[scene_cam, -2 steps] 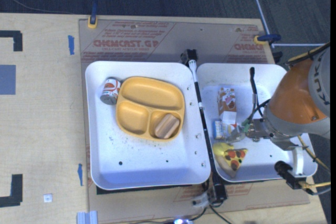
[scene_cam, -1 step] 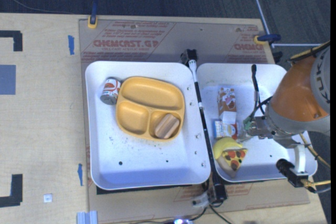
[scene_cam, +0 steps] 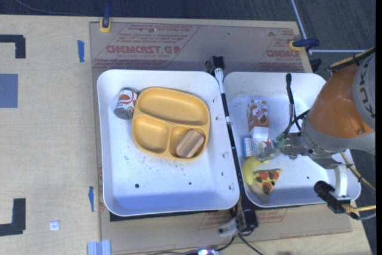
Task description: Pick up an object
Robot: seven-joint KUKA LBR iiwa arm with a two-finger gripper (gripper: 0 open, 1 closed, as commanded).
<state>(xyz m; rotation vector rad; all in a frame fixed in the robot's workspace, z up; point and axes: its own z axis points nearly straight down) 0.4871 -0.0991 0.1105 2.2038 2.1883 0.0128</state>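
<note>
A: Over the right bin point(scene_cam: 310, 188) the gripper point(scene_cam: 276, 147) is seen, lowered among the items. Finger state?
B: Cannot be told; the tips are blurred against clutter.
A: Nearest items?
B: A small blue-white carton point(scene_cam: 252, 145) is seen just beside it, a brown snack box point(scene_cam: 258, 113) above that, a yellow toy point(scene_cam: 261, 177) just below.
A: Left bin point(scene_cam: 113, 188)?
B: Well apart from the gripper, a yellow divided tray point(scene_cam: 169, 122) and a can point(scene_cam: 125, 103) are held there.

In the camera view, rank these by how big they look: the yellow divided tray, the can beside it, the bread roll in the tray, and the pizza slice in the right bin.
1. Yellow tray, clearly largest.
2-4. Bread roll, pizza slice and can look too alike to rank.
</note>
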